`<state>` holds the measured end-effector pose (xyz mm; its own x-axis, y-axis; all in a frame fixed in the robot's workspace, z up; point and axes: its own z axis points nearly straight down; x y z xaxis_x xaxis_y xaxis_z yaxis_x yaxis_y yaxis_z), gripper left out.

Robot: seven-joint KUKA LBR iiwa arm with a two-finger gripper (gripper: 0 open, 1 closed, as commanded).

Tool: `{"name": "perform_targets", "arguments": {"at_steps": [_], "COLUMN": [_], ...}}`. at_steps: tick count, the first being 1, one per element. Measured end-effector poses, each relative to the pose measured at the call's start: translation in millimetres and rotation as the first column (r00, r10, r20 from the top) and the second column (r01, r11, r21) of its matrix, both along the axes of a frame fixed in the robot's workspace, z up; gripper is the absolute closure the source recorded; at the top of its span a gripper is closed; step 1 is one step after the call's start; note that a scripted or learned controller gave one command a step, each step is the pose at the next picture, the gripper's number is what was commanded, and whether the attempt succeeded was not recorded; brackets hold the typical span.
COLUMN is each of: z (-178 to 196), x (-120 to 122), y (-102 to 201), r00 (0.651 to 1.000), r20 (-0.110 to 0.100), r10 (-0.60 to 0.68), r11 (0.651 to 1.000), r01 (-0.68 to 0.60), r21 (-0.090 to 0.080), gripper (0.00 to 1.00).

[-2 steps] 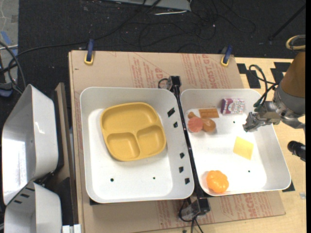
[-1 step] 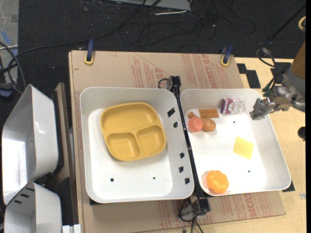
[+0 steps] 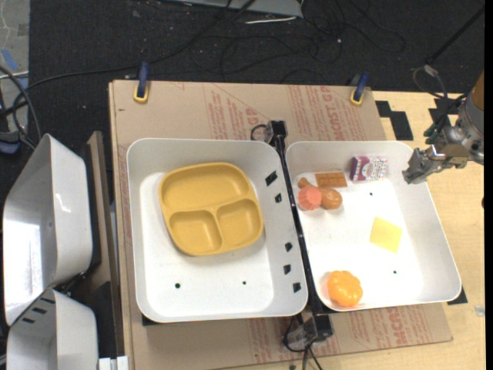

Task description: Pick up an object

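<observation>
Orange pepper-shaped toy [image 3: 344,287], lying at the near edge of the right bin [image 3: 431,230], close to its front rim and near the divider between the bins. Yellow flat block [image 3: 386,233], mid-bin, apart from all other items, with bare white floor on every side. Pink round piece [image 3: 310,198] and brown round piece [image 3: 331,200], touching each other at the bin's left side, just beside the divider; a small orange-brown rectangular piece [image 3: 330,179] sits directly behind them, seemingly touching. Purple-and-white small carton [image 3: 368,168], at the far rim of the right bin, a little right of the rectangular piece. Gripper [image 3: 420,169], grey, reaching in from the right and sitting over the bin's far right corner, at or just outside the rim; whether its fingers are spread or closed cannot be told, and nothing is seen between them. Left bin [image 3: 154,284], holding one yellow compartment plate [image 3: 209,207] with three sections, set toward the far left, with open floor along the near side. Both bins rest on a brown board [image 3: 231,102] held by two clamps [image 3: 141,83] at its far edge; cables cross the dark floor beyond.
</observation>
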<state>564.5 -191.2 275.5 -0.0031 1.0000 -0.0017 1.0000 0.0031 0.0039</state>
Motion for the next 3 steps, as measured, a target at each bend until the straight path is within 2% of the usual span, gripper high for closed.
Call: {"name": "perform_targets", "arguments": {"at_steps": [1,3], "z": [-3,-5], "x": [-4,-27], "y": [47,158], "r00": [1.000,1.000], "r20": [-0.004,-0.006], "r10": [0.004,0.005], "r11": [1.000,1.000], "r01": [-0.004,-0.005], "r21": [0.003,0.004], "gripper": [1.00,1.00]}}
